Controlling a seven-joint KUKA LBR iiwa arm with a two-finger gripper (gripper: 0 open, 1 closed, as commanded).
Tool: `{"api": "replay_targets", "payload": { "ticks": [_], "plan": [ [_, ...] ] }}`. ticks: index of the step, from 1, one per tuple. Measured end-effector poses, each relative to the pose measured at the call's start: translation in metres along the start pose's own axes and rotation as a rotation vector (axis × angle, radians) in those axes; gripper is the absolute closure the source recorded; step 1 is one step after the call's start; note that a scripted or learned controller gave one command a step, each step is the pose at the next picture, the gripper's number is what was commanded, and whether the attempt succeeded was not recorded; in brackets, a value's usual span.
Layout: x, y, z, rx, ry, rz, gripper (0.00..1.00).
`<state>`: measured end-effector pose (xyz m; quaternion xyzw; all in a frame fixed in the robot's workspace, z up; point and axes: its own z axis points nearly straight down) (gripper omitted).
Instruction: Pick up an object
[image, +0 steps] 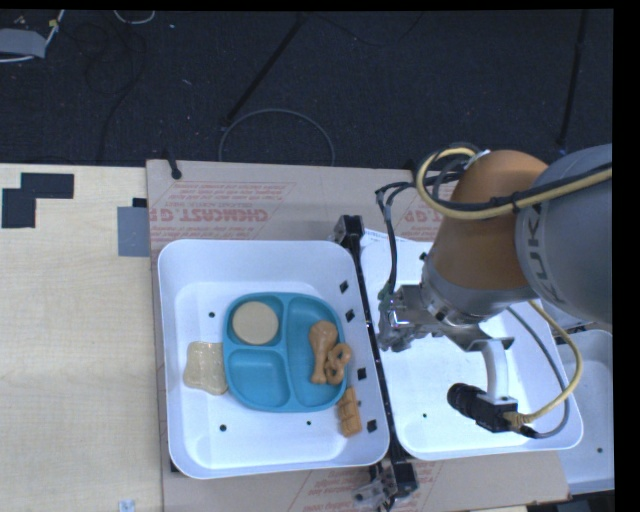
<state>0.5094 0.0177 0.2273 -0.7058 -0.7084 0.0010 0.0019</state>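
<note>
The left bin (190, 270) holds a blue sectioned tray (270, 380). A round tan disc (254, 322) lies in the tray's upper left section, and a knobbly brown piece (328, 351) lies in its right section. A pale tan slab (206, 367) rests on the bin floor just left of the tray. A small brown chunk (349, 412) sits by the tray's lower right corner. My gripper (398, 326) hangs under the orange wrist band over the left side of the right bin (440, 440), close to the divider between the bins. Nothing shows between its fingers.
A black cylinder (478, 405) on a yellow cable hangs from the arm over the right bin's lower part. The black rail (365, 330) between the bins runs just left of the gripper. Cardboard (250, 205) lies under both bins.
</note>
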Motion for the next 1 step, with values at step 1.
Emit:
{"api": "replay_targets", "payload": {
  "ticks": [1],
  "plan": [
    [0.0511,-0.0124,-0.007,0.0,0.0,-0.001,1.0]
  ]
}}
